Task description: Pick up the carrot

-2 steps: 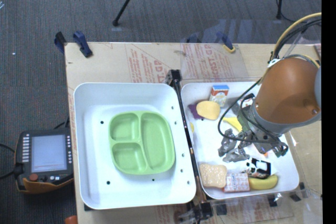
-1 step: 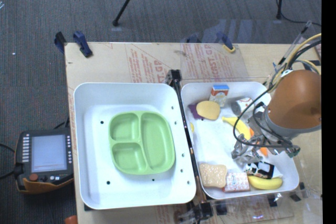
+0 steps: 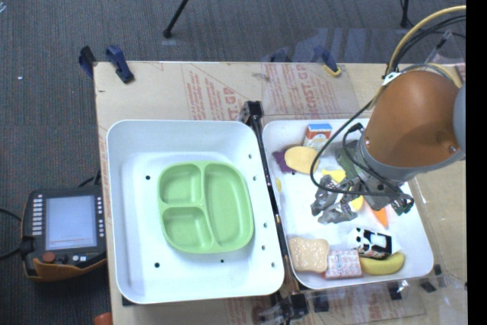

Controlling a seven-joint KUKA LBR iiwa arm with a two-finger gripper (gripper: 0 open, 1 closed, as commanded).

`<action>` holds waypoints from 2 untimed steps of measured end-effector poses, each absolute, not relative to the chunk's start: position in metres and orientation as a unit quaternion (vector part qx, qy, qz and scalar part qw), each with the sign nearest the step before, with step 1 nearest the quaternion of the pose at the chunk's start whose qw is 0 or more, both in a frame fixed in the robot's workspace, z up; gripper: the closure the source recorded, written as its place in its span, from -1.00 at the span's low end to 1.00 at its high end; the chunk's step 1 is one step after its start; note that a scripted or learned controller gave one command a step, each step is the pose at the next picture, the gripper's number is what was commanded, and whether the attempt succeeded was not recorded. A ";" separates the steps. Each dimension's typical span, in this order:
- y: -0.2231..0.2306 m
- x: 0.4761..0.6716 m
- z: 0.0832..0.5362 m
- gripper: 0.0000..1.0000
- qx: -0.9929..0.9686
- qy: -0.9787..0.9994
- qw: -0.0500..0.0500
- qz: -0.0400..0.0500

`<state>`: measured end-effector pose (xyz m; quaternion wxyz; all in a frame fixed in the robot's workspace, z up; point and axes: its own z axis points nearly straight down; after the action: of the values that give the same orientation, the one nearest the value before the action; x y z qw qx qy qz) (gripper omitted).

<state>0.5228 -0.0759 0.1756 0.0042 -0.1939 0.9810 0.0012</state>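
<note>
Counter (image 3: 190,84) faced with brown board, its far strip bare but for a blue clamp (image 3: 118,63) at the left corner. Takes up most of the middle: two white bins, walls nearly touching along a dark seam.

Left bin (image 3: 122,164): wide white margin all round a green divided plate (image 3: 205,205) sitting in the middle, well apart from every wall.

Right bin (image 3: 422,240): crowded, with open floor only in a narrow band along the left wall and a patch between the far items and the near row.

Grey arm (image 3: 415,118) with orange band, reaching in from the right, covering the bin's far right corner and hanging over its middle. Below it, jaws low over the bin floor near the centre; cannot tell whether apart or together, and nothing seen clamped between them.

Left of the counter, on the floor, a handheld screen unit (image 3: 65,228).

Along the near wall, left to right: toast slice (image 3: 308,253), pink wafer (image 3: 344,262), banana (image 3: 383,264), with a black-and-white toy (image 3: 373,242) just behind the banana. At the far left: yellow oval piece (image 3: 300,158) and a small carton (image 3: 318,135).

Carrot (image 3: 379,215): small, plain orange, tapering toward the near side, lying in the right bin just right of the jaws, partly under the arm, far of the black-and-white toy.
</note>
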 end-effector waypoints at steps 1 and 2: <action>-0.142 0.553 0.172 1.00 -0.444 0.896 0.002 0.002; -0.203 0.580 0.087 1.00 -0.603 0.798 0.003 0.003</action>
<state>0.5801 -0.2028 0.0865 0.0027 -0.6027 0.7980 0.0026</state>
